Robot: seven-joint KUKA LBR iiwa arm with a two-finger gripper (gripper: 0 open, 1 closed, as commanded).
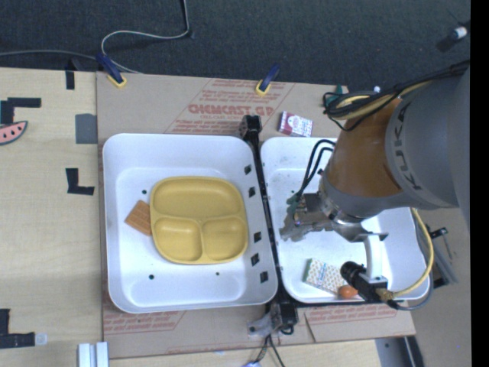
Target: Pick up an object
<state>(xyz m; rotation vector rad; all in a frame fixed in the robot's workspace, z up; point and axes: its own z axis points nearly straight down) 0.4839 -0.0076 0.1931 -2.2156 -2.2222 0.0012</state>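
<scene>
The arm (pixel 390 155) bulks over the right bin (pixel 294 167), reaching in from the right. In the left bin (pixel 122 159) lies a yellow tray (pixel 199 219) with three compartments, and a brown wafer (pixel 139 218) pokes out from under its left edge. The gripper (pixel 299 222) sits low by the right bin's left wall; I cannot tell whether its jaws are open or closed. A packet (pixel 323 275) lies near the right bin's front wall, just below the gripper, with an orange bit (pixel 348 290) beside it.

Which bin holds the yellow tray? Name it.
The left bin. The yellow tray lies in it; the right bin has the gripper over it instead.
</scene>
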